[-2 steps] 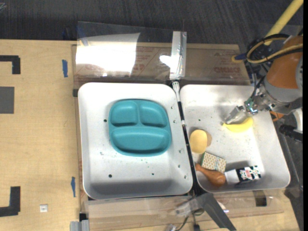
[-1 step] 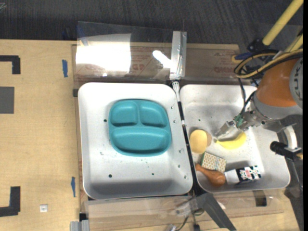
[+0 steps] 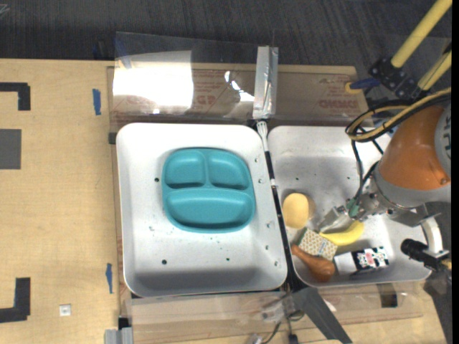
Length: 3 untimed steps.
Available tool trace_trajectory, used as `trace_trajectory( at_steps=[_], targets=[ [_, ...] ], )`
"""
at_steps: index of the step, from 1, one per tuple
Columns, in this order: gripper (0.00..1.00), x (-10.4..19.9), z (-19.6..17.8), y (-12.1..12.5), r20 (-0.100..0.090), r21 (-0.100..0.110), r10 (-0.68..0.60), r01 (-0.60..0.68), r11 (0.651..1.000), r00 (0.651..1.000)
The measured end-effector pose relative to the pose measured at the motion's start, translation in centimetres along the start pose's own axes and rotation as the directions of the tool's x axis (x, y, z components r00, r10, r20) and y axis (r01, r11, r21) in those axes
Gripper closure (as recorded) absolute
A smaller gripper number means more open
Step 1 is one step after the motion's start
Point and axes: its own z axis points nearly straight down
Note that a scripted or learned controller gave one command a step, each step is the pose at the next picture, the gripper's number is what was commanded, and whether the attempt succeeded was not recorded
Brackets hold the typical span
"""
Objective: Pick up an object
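The right bin (image 3: 315,156) holds several small objects near its front. A pale yellow rounded object (image 3: 295,209) lies at the bin's left side. A yellow banana (image 3: 346,234) lies to its right, with a patterned wedge (image 3: 318,245) and a brown oblong object (image 3: 315,263) in front of it. A black and white item (image 3: 370,259) sits at the front right. My gripper (image 3: 343,216) reaches in from the right and hangs just over the banana's back edge, beside the pale yellow object. The grey arm with its orange band (image 3: 414,160) covers the bin's right side.
The left bin (image 3: 136,213) carries a teal divided plate (image 3: 208,189) in its middle. A clear panel and a taped post (image 3: 265,81) stand behind the bins. Cables and yellow tubes (image 3: 423,27) run at the upper right. Cardboard bench surface (image 3: 50,192) lies to the left.
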Motion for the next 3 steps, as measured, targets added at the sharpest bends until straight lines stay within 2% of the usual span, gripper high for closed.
trace_trajectory(
  at_steps=[1,2,3],
  targets=[
    [0.00,-2.8,0.0,-4.9,0.003,0.001,0.054,-0.054,0.999,0.999],
    [0.00,-2.0,-12.1,-0.3,0.001,0.000,-0.221,0.221,0.975,0.975],
    [0.00,3.9,-3.1,-3.2,-0.009,0.008,-0.293,0.293,0.956,0.956]
  ],
)
